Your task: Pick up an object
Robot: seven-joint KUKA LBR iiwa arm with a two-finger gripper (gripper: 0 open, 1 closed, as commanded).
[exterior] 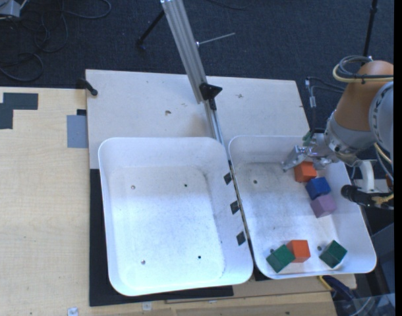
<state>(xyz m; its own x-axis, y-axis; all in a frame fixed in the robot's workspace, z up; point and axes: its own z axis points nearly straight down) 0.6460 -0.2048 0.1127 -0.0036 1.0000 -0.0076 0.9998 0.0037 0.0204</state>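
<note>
Grey arm w/ orange band [364, 104] is reaching in from the right and hanging over the upper part of the right shallow white bin [270, 206], its metal two-finger gripper [305, 157] sitting right at the small orange cube [306, 172]. Can't tell whether the tool is open, closed, or gripping the cube: view's too coarse there and the wrist is covering part of it. Just below that cube, near the bin's right wall, a blue cube [317, 187] and a pale purple cube [323, 205] are lying in a tight diagonal run, prob. touching each other. Along the bin's front edge, well apart from the gripper, a dark green block [280, 258] is lying against a second orange cube [299, 249], w/ another dark green block [333, 253] off to their right. The left shallow white bin [122, 176] is sitting just beside the right one. A slanted aluminium rail [188, 51] is running down toward the seam betw. the bins.
</note>
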